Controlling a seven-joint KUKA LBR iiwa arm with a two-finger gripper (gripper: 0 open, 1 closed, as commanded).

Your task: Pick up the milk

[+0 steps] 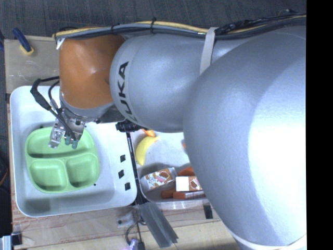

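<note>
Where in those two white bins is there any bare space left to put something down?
Left bin: bare white floor along the near edge and right side of the green divided tray. The gripper hangs over the tray's far compartment. Right bin: crowded with a banana and cartons, much under the arm.

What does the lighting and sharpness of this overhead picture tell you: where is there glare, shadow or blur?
Camera view: soft glare whitens the arm along its large grey shell at right; the gripper over the green tray looks slightly blurred; the left bin is evenly lit; the cartons lie in the arm's shadow, their print unreadable.
</note>
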